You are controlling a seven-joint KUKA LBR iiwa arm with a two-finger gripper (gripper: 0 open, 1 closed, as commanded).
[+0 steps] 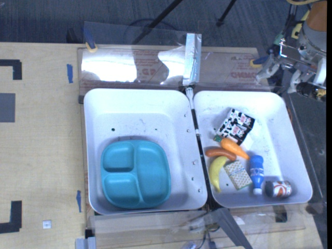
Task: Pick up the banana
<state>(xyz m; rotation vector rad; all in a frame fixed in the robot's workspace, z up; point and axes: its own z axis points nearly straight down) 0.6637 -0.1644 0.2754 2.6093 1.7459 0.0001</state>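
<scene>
The banana (pixel 215 173) lies in the right bin (pixel 275 113), close to its left wall and toward the near edge, curved side out, with its upper end tucked just under the carrot (pixel 228 149) that lies across it. A patterned card (pixel 237 176) sits touching its right side, so the fruit is hemmed in on two sides and free mainly along the wall; a grasp would likely have to come down across its lower half, where nothing overlaps it. Further right stand a blue bottle (pixel 256 173) and a small can (pixel 279 189) near the near right corner, and a black-and-white box (pixel 235 126) rests toward the bin's middle. The left bin (pixel 104 108) carries a teal divided plate (pixel 136 174), well apart from the task. The arm (pixel 306 35) is parked beyond the right bin's far right corner, clear of the contents; the gripper (pixel 282 69) sits among its hardware there, too cluttered to tell how it is set.
</scene>
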